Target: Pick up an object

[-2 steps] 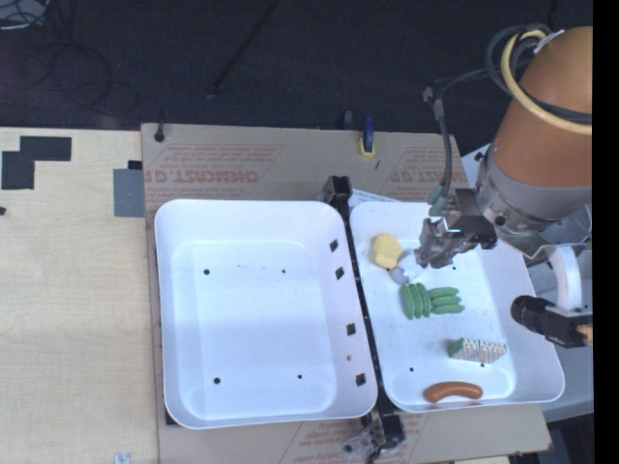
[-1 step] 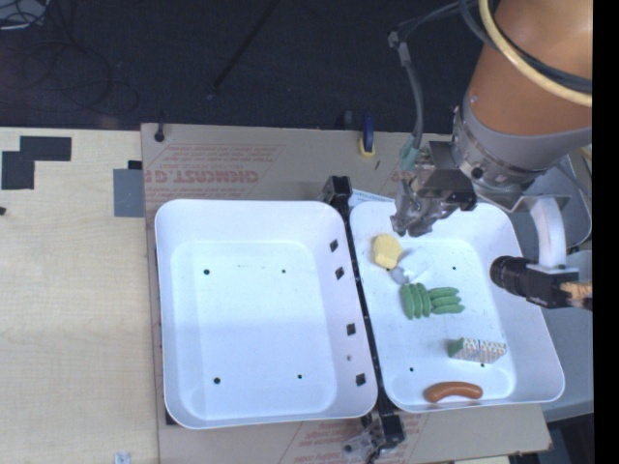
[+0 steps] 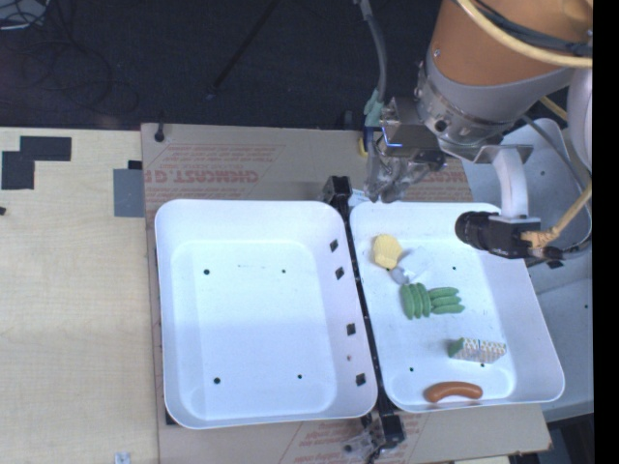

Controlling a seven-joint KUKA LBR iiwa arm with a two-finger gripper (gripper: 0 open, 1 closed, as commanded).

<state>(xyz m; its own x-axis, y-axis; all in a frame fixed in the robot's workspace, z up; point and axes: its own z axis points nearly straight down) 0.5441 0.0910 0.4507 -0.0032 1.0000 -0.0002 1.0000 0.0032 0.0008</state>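
Observation:
The right bin (image 3: 522, 288) holds a yellow rounded piece (image 3: 387, 251), a green bean pod bundle (image 3: 431, 302), a corn cob with a green end (image 3: 477, 349) and an orange sausage (image 3: 454, 391). A small grey bit (image 3: 398, 275) lies between the yellow piece and the green pods. My gripper (image 3: 387, 189) hangs over the far left corner of the right bin, above and just behind the yellow piece. Nothing shows between its fingers.
The left bin (image 3: 253, 312) sits beside the right one, with black clips (image 3: 346, 274) along the shared wall. A black cylindrical part on a white bracket (image 3: 493, 232) juts over the right bin's far right side. The arm's orange band (image 3: 503, 22) looms top right.

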